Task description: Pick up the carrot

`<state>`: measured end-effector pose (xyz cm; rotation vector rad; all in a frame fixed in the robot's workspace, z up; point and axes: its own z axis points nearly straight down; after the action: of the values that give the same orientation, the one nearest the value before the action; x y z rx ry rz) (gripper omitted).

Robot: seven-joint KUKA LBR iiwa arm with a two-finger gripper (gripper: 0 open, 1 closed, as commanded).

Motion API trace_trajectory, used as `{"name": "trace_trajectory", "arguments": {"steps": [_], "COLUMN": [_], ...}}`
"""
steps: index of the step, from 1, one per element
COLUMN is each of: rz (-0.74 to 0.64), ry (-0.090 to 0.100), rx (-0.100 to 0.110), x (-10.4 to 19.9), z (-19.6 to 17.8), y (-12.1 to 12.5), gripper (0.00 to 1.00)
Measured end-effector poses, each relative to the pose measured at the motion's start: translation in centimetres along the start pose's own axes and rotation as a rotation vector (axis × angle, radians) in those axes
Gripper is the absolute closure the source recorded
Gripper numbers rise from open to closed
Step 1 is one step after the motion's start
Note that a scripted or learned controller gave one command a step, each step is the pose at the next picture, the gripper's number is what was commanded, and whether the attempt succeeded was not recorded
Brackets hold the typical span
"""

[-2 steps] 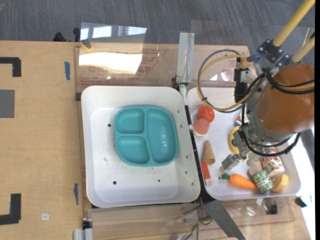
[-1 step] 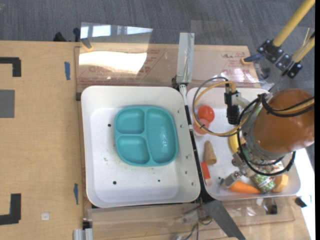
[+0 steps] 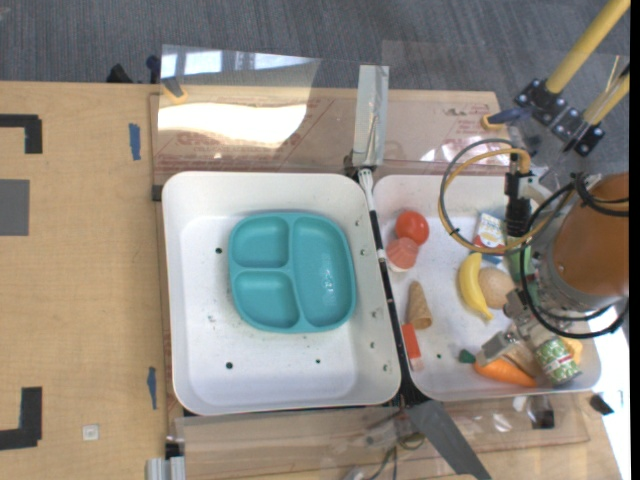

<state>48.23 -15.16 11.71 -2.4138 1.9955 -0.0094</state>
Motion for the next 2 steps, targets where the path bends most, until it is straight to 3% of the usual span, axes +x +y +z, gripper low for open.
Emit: {"name": "trace_trajectory", "arguments": {"steps": [1,2], "rz": [-0.456,-0.244], "ry": [0.010,-0.005], "rx": [-0.009,0.000], "x": [-2.8,0.6], "z": [2.6,2.5], "y": [-0.5,-3.2], "gripper": [0.00,0.00]}}
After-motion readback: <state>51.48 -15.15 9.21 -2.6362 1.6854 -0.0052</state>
